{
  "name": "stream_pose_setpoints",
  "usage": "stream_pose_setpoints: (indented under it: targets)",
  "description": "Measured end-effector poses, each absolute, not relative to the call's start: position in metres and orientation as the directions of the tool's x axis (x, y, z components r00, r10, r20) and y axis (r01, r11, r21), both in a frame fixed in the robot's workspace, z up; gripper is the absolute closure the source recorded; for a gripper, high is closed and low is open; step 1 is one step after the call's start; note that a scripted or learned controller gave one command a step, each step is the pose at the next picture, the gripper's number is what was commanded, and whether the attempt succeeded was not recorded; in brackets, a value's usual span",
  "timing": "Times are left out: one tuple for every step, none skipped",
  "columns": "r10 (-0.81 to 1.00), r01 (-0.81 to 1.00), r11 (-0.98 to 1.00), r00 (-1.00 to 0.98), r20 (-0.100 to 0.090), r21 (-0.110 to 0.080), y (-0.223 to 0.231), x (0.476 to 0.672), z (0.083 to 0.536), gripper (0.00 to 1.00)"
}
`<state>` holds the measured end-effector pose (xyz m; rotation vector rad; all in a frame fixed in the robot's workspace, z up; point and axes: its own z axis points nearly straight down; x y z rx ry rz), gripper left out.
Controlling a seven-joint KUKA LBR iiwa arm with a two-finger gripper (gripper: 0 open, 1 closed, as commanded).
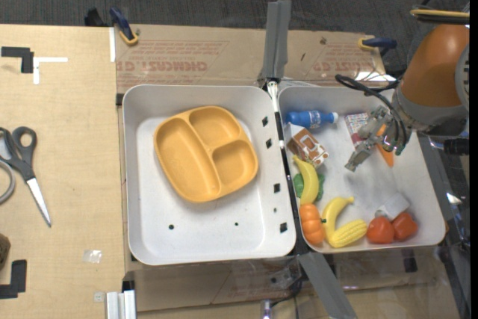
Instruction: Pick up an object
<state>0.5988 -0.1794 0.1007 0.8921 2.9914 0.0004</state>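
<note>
Fingers: the gripper (364, 153) hangs low over the middle of the right bin (426, 183), pointing down and to the left; one grey finger (357, 158) shows clearly, but whether the pair stands wide or narrow I cannot tell, and nothing can be seen between them.
Nearest things: a small pink and white packet (357, 121) lies just behind the gripper; an orange piece (386, 153) sits right beside it on the arm's side, partly covered by the wrist.
Left of the fingers: a brown and white snack box (308, 147) lies tilted near the bin's left wall, with a blue bottle (311, 118) on its side behind it.
In front of the fingers: a green pepper (310, 187) and a yellow banana (305, 169) lie against each other by the left wall; a second banana (335, 208), an orange fruit (311, 224), a corn cob (348, 234) and two red tomatoes (392, 228) crowd the near edge, well apart from the gripper.
Also near: a small white block (393, 202) just behind the tomatoes.
Arm: the grey arm with its orange band (437, 71) comes in from the right, cables looping over the wrist.
Left bin (142, 235): holds a yellow divided plate (205, 153), lying flat.
Tabletop (60, 160): scissors (26, 168) at the far left, partly cut off by the edge.
Hard to make out: the orange piece's shape, and the packet's print.
</note>
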Motion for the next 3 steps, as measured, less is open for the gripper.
stream_pose_setpoints:
  targets:
    - [0.585,0.585,0.811,-0.811,-0.018,0.007,-0.212,0.633,0.101,0.0]
    - [0.687,0.686,0.727,-0.727,-0.019,0.01,-0.205,0.621,0.101,0.0]
    - [0.685,0.685,0.729,-0.728,-0.029,0.012,-0.207,0.624,0.113,1.0]
